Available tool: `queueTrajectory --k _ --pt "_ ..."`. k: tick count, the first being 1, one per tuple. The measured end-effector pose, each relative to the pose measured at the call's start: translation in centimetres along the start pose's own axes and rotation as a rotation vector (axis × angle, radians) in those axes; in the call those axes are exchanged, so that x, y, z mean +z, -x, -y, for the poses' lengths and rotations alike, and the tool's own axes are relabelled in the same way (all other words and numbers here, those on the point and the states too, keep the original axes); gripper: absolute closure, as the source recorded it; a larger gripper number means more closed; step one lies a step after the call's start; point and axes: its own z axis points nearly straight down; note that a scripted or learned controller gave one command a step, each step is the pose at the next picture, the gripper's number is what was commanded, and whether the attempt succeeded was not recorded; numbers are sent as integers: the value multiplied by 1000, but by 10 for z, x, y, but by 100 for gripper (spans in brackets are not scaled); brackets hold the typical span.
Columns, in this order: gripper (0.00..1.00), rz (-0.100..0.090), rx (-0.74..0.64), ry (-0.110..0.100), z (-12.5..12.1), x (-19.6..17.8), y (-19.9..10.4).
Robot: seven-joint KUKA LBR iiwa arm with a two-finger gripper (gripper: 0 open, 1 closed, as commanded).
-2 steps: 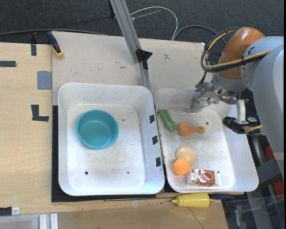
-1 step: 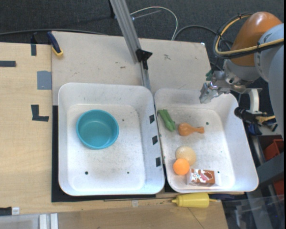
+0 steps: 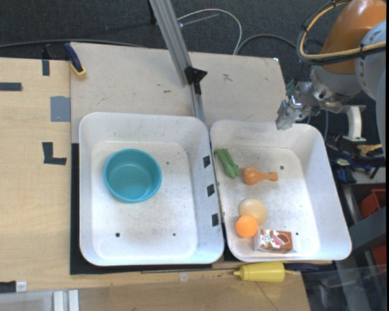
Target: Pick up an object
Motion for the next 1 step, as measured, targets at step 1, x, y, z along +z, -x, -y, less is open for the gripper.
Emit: queueTrajectory --k 1 --pt "100 0 1 0 -1 -47 0"
